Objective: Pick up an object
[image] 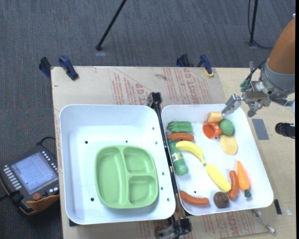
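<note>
Hovering gripper [234, 103] at upper right, over right bin's [256, 156] top rim | finger spread cannot be told, nothing seen held | toy food [209, 158] lies in right bin | green tray [126, 176] in left bin [74, 133]

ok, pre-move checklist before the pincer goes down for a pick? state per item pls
1. Pincer free of any load: ok, nothing between its fingers.
2. Pincer above the right bin: ok, at the bin's far rim near the yellow block.
3. Targets in reach below: ok, the green ball and the orange cup lie nearest.
4. Target isolated: not ok, ball, cup and block touch or crowd each other.
5. Finger opening wide enough: cannot tell.
6. Drop spot free: ok, green tray in the left bin holds nothing.
</note>
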`<state>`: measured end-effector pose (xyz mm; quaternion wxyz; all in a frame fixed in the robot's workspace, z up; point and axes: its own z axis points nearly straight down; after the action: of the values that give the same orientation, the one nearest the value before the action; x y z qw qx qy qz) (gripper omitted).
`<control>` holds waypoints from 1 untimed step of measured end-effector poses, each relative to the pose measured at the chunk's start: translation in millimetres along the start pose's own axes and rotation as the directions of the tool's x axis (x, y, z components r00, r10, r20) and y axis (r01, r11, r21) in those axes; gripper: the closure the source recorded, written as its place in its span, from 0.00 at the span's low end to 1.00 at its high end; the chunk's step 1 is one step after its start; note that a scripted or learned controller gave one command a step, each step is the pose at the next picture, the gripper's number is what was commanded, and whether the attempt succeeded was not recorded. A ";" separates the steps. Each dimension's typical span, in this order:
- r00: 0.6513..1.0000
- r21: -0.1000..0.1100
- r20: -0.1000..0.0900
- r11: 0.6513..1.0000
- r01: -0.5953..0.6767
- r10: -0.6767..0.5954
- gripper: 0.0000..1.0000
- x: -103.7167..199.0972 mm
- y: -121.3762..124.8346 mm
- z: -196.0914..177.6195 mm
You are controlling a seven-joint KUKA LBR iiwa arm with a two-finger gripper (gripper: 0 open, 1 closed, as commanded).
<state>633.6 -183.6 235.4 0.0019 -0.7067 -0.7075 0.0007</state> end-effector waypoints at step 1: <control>1.000 0.003 -0.001 1.000 -0.011 0.011 0.00 49.4 -43.4 90.5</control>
<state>589.7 -134.1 145.2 0.0035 -0.7107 -0.7035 0.0015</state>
